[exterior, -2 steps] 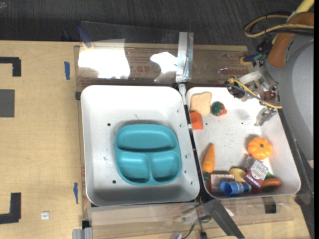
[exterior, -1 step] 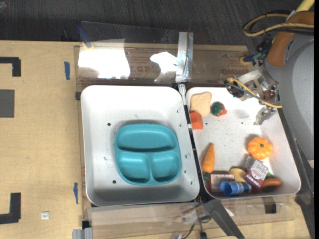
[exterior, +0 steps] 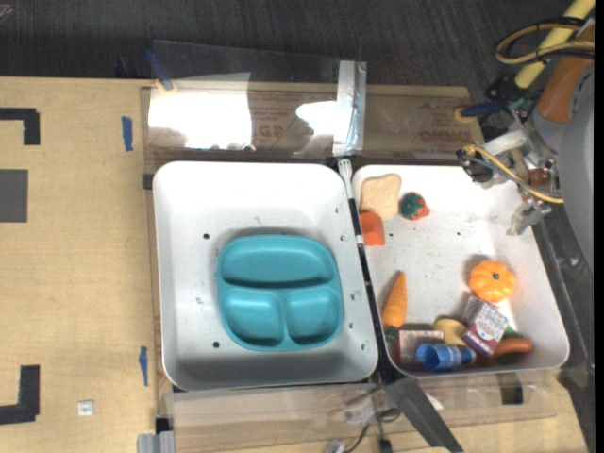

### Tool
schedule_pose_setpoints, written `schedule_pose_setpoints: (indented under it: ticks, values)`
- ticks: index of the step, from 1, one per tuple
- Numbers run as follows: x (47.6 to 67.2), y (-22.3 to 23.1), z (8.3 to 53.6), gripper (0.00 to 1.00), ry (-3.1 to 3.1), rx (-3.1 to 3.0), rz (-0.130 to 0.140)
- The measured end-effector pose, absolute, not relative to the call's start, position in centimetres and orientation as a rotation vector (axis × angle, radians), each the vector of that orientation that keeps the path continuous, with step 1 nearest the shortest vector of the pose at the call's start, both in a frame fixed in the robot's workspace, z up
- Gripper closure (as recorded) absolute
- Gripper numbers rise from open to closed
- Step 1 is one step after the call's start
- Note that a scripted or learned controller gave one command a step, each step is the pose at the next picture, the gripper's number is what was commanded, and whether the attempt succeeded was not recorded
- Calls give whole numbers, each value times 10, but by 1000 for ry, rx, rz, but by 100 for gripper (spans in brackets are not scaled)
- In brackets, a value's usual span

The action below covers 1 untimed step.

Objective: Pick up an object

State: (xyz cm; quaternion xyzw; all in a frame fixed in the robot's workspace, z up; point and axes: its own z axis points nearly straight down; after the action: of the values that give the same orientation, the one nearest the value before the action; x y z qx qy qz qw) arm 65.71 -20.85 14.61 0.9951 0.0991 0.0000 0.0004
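Observation:
The right bin [exterior: 444, 253] holds several toy foods. A slice of bread [exterior: 380, 194], a green and red fruit [exterior: 412, 206] and an orange block [exterior: 371, 227] lie at its far left. A carrot [exterior: 395, 298] lies by the left wall and an orange pumpkin [exterior: 493, 279] sits at the right. A blue bottle [exterior: 444, 355], a purple packet [exterior: 486, 327] and a brown sausage [exterior: 514, 347] crowd the near edge. My gripper [exterior: 522, 217] hangs at the bin's far right edge, above and behind the pumpkin, with nothing seen in it.
The left bin [exterior: 179, 206] bears a teal divided plate [exterior: 279, 289]. A clear plastic sheet [exterior: 255, 111] stands behind the bins. Yellow and black cables [exterior: 528, 45] trail off the arm at the upper right.

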Motion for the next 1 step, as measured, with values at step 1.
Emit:
schedule_pose_setpoints:
  ticks: [1]
  values:
    - [663,-222,206,0,319,3124,8]
